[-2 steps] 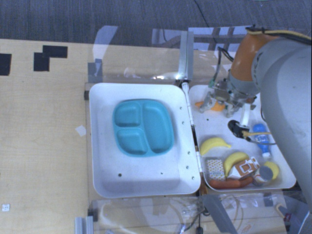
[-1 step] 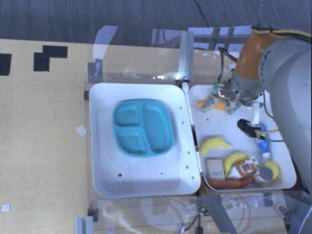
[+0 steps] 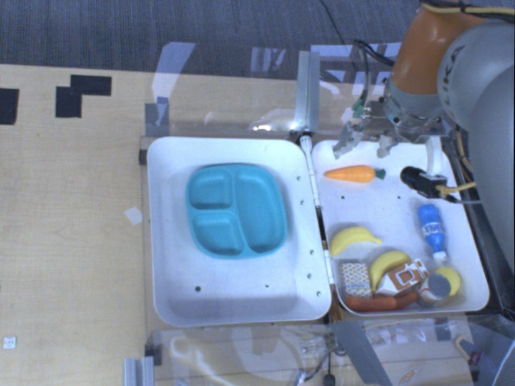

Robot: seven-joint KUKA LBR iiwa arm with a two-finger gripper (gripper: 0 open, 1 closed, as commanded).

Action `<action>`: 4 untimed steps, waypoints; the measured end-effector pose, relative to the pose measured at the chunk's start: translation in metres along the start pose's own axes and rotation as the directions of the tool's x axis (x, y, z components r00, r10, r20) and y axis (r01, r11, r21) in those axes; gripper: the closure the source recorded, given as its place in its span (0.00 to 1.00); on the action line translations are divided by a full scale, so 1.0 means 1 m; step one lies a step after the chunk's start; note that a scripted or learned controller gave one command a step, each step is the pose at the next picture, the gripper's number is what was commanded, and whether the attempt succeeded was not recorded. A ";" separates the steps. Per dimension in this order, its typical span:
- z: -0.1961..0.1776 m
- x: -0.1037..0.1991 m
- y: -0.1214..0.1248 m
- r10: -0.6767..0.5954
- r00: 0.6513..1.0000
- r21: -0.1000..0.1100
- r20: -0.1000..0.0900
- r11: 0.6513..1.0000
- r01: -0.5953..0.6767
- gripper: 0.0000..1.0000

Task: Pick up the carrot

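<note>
**A:** How many bins stand on the tabletop (image 3: 64, 232), and what is in them?

**B:** Two white bins, side by side; the left bin (image 3: 169, 272) holds one blue plate (image 3: 237, 211) with three compartments; the right bin (image 3: 386, 207) holds all the small things.

**A:** Please count them.

**B:** One carrot (image 3: 351, 174); two yellow bananas, one (image 3: 354, 238) near the middle wall and one (image 3: 389, 265) behind it toward the front; one blue bottle (image 3: 432, 227) with a white cap; one small carton (image 3: 405, 277); one red sausage-like piece (image 3: 376, 302) at the front; one checked packet (image 3: 354, 278); one more yellow piece (image 3: 449, 281) in the front right corner, partly hidden, so I cannot tell what it is.

**A:** Where exactly is the carrot?

**B:** It lies flat in the far part of the right bin, its green end pointing right, apart from the other things.

**A:** And the tool (image 3: 364, 145)?

**B:** Its two fingers are spread; it hangs over the far edge of the right bin, just beyond the carrot.

**A:** Is any writing readable?

**B:** The bottle label and the carton carry print, but it is too small to read; the tabletop shows black block marks (image 3: 80, 93) at the far left, not letters.
</note>
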State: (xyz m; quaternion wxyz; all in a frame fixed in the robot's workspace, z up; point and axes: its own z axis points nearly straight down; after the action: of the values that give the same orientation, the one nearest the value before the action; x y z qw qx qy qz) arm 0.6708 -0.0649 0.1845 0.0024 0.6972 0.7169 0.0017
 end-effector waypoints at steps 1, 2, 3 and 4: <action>0.079 -0.037 0.002 0.026 1.000 -0.012 0.001 1.000 -0.026 0.00; 0.082 -0.064 -0.010 -0.218 0.976 -0.032 0.008 0.975 0.219 0.00; 0.097 -0.063 -0.022 -0.378 0.926 -0.005 0.004 0.926 0.378 0.00; 0.088 -0.061 -0.020 -0.379 0.925 -0.007 0.001 0.925 0.379 1.00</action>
State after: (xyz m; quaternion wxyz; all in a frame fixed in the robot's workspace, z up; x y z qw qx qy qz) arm 0.6528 -0.1263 0.0964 0.0052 0.5456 0.8380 0.0038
